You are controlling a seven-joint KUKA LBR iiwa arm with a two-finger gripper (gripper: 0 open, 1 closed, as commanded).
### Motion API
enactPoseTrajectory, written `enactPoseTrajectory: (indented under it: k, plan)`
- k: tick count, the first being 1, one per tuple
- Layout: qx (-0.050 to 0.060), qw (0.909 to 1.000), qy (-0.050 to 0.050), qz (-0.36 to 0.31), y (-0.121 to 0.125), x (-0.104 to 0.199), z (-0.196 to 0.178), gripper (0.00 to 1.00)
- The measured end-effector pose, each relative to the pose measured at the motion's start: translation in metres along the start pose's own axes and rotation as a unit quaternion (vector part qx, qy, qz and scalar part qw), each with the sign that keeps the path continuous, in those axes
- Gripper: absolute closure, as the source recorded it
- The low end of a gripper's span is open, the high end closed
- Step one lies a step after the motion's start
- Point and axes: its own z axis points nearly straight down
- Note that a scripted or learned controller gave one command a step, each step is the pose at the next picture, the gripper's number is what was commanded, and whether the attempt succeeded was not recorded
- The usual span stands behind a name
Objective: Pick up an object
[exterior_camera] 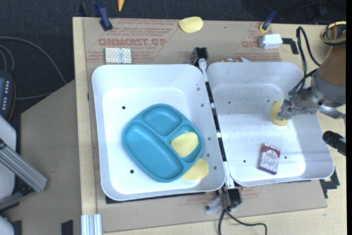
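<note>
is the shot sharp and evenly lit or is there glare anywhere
Camera view: even, soft light; the blue tray and red box look fairly sharp; no hard glare on the white bins, only faint shadows; the gripper by the yellow piece looks slightly soft.

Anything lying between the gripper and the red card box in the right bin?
No. In the camera view, the gripper sits at a yellow object, and from there down to the red card box there is just bare white floor of the right bin.
</note>
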Motion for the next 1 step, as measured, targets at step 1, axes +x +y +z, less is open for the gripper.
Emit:
enactPoseTrajectory:
  k: [1]
  plan:
    - [0.000, 1.0000, 0.000, 0.000, -0.0001, 0.0001, 0.0003, 0.00]
